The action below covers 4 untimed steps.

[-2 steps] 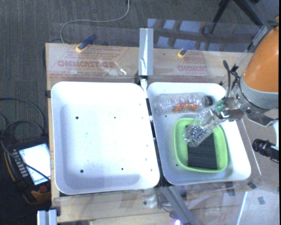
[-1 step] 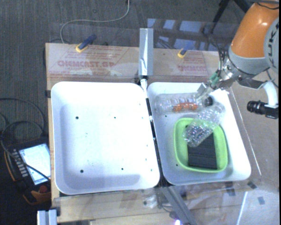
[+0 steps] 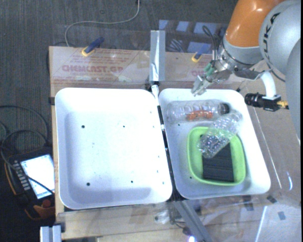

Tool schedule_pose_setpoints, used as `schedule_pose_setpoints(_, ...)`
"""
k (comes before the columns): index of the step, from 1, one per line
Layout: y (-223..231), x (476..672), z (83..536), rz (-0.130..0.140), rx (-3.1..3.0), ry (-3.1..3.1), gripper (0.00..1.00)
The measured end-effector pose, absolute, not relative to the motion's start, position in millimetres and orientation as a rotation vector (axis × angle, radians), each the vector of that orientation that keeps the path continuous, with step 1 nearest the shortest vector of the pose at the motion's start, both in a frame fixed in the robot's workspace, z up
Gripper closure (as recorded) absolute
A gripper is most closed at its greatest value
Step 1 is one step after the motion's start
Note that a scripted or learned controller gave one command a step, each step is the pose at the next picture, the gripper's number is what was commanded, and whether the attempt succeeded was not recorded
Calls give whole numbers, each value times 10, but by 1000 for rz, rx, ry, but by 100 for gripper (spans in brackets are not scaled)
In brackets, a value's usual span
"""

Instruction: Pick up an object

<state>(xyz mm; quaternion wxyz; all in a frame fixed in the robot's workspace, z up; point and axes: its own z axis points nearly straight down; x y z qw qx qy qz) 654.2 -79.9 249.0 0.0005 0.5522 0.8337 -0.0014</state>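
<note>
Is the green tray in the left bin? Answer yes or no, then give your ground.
No. The green tray lies in the right bin, below a clear plastic bottle.

the wooden bench bears faded red lettering along its far edge. taking the left white bin as the landmark: a blue and yellow clamp grips the bench beyond the bin's far left corner, and a thin pale cable loops over the dark floor behind that. a grey metal post rises just past the bin's far right corner. a second yellow and blue clamp sits farther right of the post. to the bin's near left, on the floor, a tablet with a lit screen lies tilted, with black cables curling around it.
</note>
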Motion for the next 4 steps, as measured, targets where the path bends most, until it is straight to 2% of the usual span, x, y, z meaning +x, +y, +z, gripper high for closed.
schedule_pose_setpoints(1,-802,6542,2491,-5,1735,2618,0)
schedule_pose_setpoints(2,-827,5560,1816,-4,1735,2623,0)
schedule_pose_setpoints(3,-1222,5459,1022,16,1654,2652,0)
schedule_pose_setpoints(4,-1217,5470,1096,20,1655,2651,100)
